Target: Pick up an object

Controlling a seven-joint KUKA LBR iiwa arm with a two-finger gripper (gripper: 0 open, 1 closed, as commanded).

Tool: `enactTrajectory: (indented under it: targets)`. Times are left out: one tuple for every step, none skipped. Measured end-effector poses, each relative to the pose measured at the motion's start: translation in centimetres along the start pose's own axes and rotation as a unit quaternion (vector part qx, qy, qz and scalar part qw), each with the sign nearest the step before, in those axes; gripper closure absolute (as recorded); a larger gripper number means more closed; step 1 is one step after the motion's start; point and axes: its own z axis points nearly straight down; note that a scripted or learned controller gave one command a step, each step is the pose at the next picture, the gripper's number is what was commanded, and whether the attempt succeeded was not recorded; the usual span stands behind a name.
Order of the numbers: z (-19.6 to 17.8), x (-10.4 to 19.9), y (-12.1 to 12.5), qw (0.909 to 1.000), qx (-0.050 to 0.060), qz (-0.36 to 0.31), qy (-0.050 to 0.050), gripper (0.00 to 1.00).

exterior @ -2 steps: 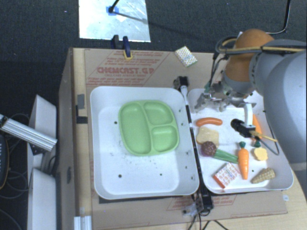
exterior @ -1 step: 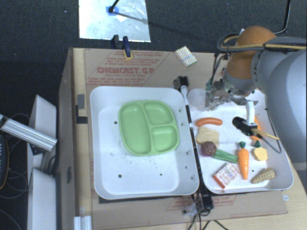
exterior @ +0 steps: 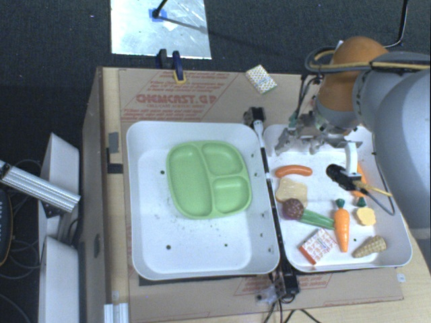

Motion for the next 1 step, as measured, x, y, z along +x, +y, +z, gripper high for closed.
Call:
enactTrajectory:
  targets:
    - [1.12, 0.19, -0.10, 1.0000, 0.001, 0.001, 0.000, 0.00]
